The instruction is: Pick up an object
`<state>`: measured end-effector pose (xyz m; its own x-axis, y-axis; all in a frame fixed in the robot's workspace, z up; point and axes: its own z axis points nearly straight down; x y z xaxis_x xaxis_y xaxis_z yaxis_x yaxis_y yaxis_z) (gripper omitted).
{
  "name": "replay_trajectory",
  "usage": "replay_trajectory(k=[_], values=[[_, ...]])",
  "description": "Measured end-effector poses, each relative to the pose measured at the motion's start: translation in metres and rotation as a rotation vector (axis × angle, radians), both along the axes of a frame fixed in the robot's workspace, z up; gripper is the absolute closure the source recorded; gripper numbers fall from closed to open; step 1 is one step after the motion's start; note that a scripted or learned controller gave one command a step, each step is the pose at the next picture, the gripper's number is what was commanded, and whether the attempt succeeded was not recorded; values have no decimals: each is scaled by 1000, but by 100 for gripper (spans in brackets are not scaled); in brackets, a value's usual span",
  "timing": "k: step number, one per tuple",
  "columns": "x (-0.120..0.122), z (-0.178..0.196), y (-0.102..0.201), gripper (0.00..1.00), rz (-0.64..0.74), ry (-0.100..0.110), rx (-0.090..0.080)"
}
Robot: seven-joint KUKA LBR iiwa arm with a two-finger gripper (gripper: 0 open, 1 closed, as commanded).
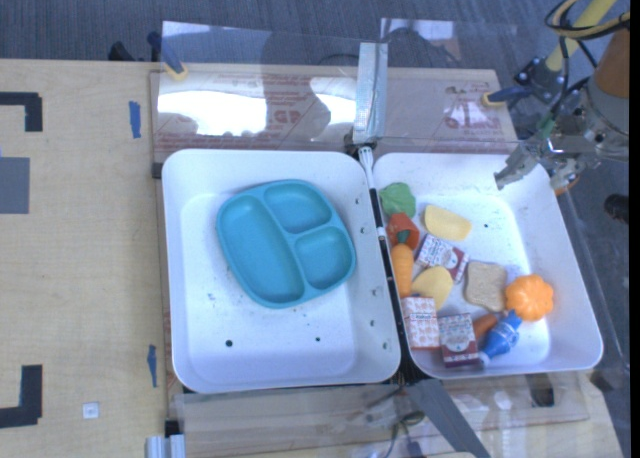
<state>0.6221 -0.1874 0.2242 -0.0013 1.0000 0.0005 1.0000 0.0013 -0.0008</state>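
Camera view: gripper spread open, holding nothing, above right bin's far edge; carton print unreadable.

Print on the small cartons is too blurred to read.

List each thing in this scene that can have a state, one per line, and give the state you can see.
gripper: open, holding nothing, above the right bin's far right corner
blue divided plate: right way up, flat in the left bin, compartments bare
left bin: holds the plate
right bin: holds a cluster of toy food
orange pumpkin: upright, beside the bread slice
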Motion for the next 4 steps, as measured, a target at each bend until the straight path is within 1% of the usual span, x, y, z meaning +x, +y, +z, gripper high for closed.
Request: replay_trajectory(k=[1, 2, 3, 4], values=[[15, -123, 80, 0, 151, 8, 3], [26, -135, 90, 0, 139, -3, 0], [-22, -136, 84, 0, 253, -5, -2], [-20, -124, 83, 100, 250, -13, -4]])
